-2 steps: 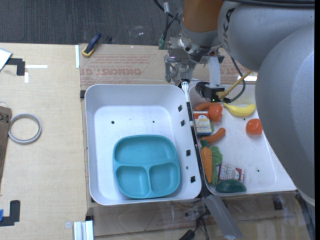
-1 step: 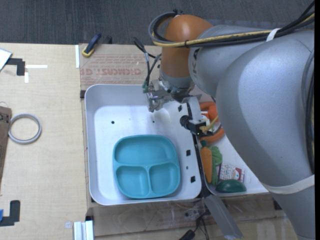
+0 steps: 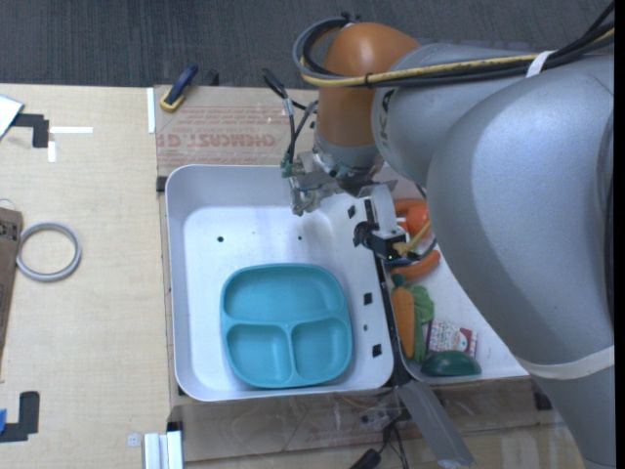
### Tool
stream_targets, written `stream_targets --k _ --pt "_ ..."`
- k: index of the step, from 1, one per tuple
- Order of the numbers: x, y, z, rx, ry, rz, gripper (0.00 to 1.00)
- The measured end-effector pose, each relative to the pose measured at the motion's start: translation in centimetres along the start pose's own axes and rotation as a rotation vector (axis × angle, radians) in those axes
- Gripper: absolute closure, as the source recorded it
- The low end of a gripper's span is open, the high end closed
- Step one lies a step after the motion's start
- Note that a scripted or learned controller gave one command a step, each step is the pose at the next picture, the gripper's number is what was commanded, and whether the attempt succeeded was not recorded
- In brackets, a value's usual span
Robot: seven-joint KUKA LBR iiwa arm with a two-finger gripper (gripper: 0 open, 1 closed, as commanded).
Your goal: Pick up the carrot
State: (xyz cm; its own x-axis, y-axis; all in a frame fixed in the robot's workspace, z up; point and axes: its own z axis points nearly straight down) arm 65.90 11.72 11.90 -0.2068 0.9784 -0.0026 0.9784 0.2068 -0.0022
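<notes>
- The gripper (image 3: 305,201) hangs at frame centre over the left bin (image 3: 195,213); finger state cannot be told.
- The carrot (image 3: 402,319) lies lower right, in the right bin.
- A tray (image 3: 286,324) sits below the gripper.

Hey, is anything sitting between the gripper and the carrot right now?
Yes. The gripper is over the left bin, near its far edge, above bare floor. The carrot lies in the right bin, so the shared bin walls run between them. Other items crowd the carrot: a green piece beside it, orange ones just beyond.
</notes>
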Motion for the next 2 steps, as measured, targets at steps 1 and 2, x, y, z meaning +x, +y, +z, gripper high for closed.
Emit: stream_targets --k 1,2 --pt "-0.1 0.0 -0.9 0.0 -0.001 0.001 1.0" --pt "3.1 0.7 2.6 -0.002 0.001 0.285 1.0"
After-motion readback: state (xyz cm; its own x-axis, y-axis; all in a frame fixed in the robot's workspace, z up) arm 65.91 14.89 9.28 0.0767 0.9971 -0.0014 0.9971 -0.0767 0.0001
